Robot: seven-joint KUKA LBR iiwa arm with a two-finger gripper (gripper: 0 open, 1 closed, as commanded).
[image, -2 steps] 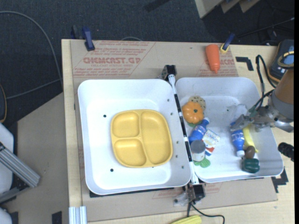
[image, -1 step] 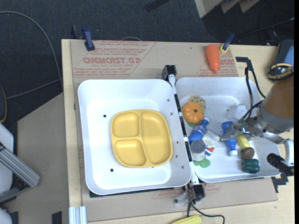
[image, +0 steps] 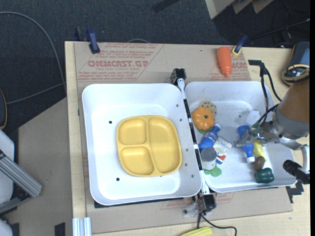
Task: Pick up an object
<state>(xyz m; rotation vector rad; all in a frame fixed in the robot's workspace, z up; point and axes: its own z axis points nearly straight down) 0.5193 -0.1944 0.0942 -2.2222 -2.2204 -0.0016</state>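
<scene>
Progress is looking early: the gripper (image: 247, 140) is reaching low into the right bin (image: 231, 90), just right of the orange pumpkin (image: 203, 118), beside a blue toy (image: 243, 131), its closure impossible to tell, nothing visibly lifted.

Two white bins (image: 98, 146), one yellow tray (image: 147, 145), one pumpkin (image: 203, 118), perhaps six cluttered small items (image: 256, 154).
</scene>
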